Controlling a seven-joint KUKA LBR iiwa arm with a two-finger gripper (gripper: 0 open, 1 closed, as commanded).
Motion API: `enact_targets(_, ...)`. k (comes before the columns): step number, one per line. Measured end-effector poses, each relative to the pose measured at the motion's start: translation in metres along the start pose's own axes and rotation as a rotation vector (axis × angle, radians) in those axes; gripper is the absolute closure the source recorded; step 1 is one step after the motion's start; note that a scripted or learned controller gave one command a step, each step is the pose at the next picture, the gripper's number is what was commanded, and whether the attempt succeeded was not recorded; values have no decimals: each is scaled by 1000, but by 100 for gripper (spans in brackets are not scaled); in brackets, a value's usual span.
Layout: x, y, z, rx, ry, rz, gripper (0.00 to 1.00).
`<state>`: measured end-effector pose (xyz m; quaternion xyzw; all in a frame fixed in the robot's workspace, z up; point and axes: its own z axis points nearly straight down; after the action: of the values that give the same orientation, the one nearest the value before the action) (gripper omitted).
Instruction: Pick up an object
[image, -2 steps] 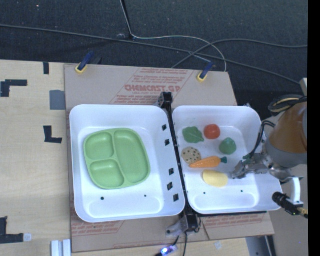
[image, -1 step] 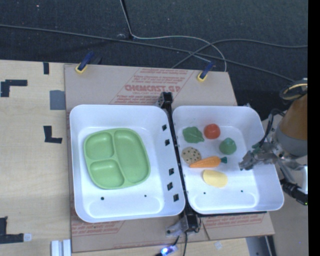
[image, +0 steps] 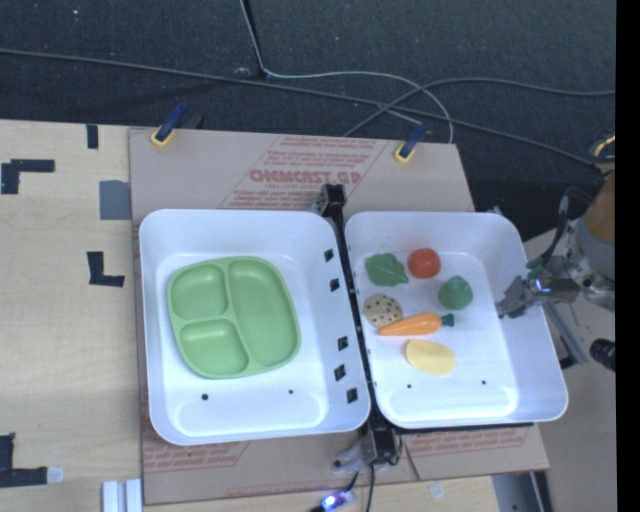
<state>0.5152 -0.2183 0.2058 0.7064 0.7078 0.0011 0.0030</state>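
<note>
1. Yellow toy (image: 430, 356) lies nearest, in the right bin (image: 505, 400), beside the carrot (image: 412, 323).
2. Jaws (image: 512, 303) (open or shut, I cannot tell) hover at the bin's right rim.
3. Better descend straight, centred over one toy.

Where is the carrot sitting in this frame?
The carrot lies in the right bin near its middle, tip pointing left, just below the cookie and above the yellow piece.

Green divided plate (image: 233, 316) in left bin (image: 160, 380), on cardboard (image: 290, 165).
</note>
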Motion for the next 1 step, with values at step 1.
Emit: enact_targets(1, 0, 2, -53, 1, 0, 0, 100)
